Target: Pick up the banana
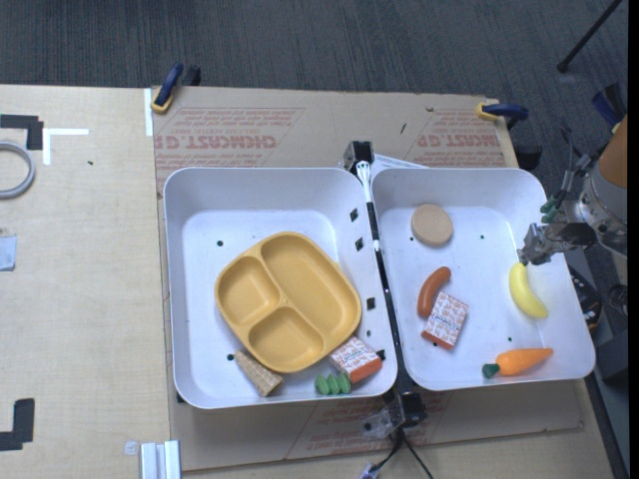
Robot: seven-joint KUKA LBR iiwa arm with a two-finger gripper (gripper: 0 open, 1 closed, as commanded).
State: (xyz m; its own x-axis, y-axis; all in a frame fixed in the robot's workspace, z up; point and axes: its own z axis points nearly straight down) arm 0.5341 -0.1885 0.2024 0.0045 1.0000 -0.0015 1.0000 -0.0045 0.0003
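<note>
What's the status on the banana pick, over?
End effector over right bin's far-right wall, just above banana's top end. Banana lying in bin, not lifted. Carrot nearby, below; nothing blocking.

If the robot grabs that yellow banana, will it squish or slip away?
The banana looks like smooth, glossy toy plastic, so it probably stays stiff rather than squishing. Its curved, rounded sides might slip or swivel between the tool tips. It lies near the right bin's wall, so a nudge may slide it against that.
</note>
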